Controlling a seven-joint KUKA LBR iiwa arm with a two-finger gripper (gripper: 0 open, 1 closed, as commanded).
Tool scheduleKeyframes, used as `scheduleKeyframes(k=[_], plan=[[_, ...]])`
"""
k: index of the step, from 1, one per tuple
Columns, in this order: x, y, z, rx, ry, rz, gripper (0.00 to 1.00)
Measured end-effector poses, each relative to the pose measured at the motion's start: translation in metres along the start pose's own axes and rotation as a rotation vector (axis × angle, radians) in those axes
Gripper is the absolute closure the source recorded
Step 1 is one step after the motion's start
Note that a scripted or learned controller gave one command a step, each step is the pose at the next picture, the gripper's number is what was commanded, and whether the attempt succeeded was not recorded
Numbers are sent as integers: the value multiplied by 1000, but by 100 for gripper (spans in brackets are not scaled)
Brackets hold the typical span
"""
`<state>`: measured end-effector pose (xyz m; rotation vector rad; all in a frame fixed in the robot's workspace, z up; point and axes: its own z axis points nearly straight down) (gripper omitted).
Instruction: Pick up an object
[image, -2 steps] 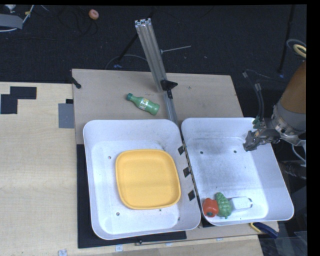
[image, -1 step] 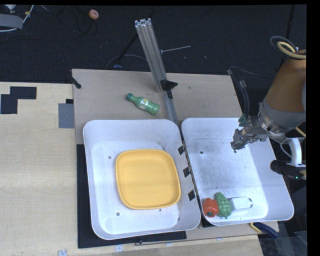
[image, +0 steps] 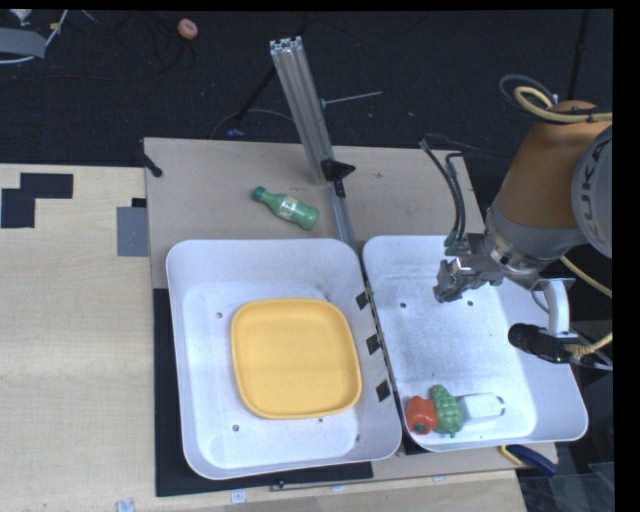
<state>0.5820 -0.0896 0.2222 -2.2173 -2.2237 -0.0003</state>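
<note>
Can't tell the end effector (image: 452, 283)'s state as it hangs over the right bin (image: 560, 420)'s far side, so I'd swing it toward the near edge and drop squarely on the red-and-green toy (image: 436, 412).

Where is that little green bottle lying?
The green bottle lies on the bench outside both bins, just beyond the left bin, near the slanted metal rail.

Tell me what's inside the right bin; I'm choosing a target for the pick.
In the right bin, near its front edge, lie a red toy, a green toy touching it, and a white object beside that. The gripper hangs over the bin's rear, hiding the floor beneath.
</note>
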Motion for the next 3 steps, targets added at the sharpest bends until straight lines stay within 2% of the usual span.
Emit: scheduleKeyframes(k=[1,3], plan=[[53,6,9,1,0,-1,100],[155,24,-14,-1,-1,0,100]])
